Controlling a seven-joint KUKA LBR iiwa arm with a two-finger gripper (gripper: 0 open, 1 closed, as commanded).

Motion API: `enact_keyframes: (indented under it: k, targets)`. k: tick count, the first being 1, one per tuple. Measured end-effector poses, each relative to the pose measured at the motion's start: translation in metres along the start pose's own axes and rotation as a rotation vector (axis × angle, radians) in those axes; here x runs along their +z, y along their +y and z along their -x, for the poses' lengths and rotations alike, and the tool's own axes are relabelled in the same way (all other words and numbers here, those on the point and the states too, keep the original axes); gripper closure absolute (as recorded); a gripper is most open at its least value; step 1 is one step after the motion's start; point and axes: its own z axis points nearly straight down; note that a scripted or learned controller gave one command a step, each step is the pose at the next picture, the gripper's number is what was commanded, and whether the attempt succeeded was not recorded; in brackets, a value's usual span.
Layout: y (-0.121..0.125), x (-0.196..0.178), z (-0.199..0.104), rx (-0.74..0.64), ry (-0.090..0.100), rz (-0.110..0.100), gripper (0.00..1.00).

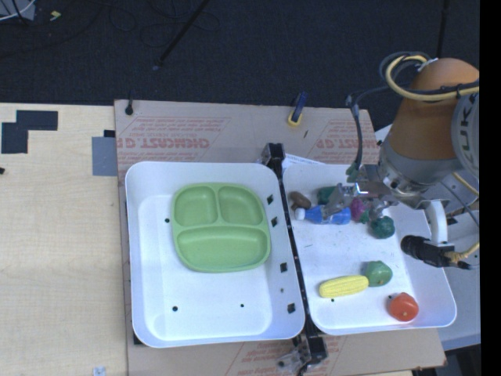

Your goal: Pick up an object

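Over the right bin (438, 319), the grey arm comes in from the right and its gripper (343, 198) sits low at the far side, among a small cluster of toys: a brown piece (300, 200), a blue piece (317, 215) with more blue just beside it, a magenta piece (358, 209) and a dark green ball-like toy (382, 227). Whether the fingers are spread or pressed together I cannot tell, since the wrist and the clutter hide them, and nothing can be seen pinched between them. Nearer in the same bin lie a yellow corn cob (343, 287) touching a green vegetable (378, 272), and a red tomato (402, 307) near the corner. The left bin (149, 210) holds a green divided plate (221, 227). To do this step well, I would judge that the gripper should settle on a single toy, probably the blue one just beneath it, straddle it squarely, and close only once neighbours are clear of the fingers. Crowding is the risk: a grasp could catch two pieces or push one aside.
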Motion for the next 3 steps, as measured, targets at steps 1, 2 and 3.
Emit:
enact_keyframes:
  k: [1, 2, 3]
  targets:
    - [-0.001, 0.027, 0.002, 0.053, 0.003, -0.018, 0.0]
    - [0.001, 0.052, 0.003, 0.052, 0.001, -0.011, 0.0]
    - [-0.002, 0.087, 0.007, 0.052, 0.001, -0.013, 0.0]
